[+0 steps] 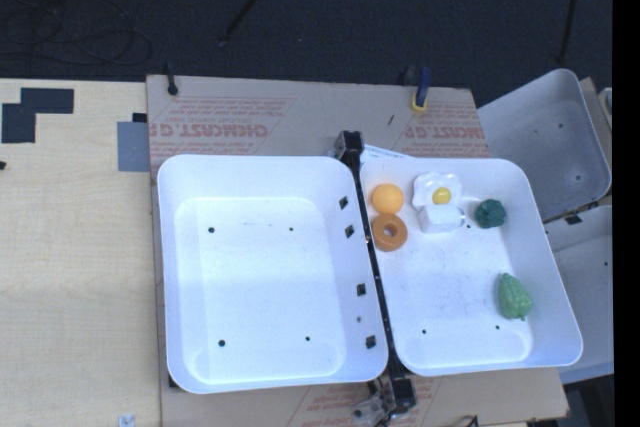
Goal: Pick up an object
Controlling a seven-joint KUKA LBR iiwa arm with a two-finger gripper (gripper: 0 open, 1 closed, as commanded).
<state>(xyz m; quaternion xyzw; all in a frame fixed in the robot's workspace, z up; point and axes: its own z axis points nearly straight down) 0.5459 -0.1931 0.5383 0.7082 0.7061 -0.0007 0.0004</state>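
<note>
Orange and looking light and stiff, one ring (389, 233) is lying in the right bin (470, 345) at centre frame, inviting a grip across its rim, beside one orange ball (387, 198), one egg toy (439, 199) and two green pieces (514, 297)

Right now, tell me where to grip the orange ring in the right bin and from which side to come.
Grip the orange ring across one side of its band, one finger through the hole, coming straight down. It lies flat, close to the bin's left wall, so a sideways approach looks cramped.
</note>
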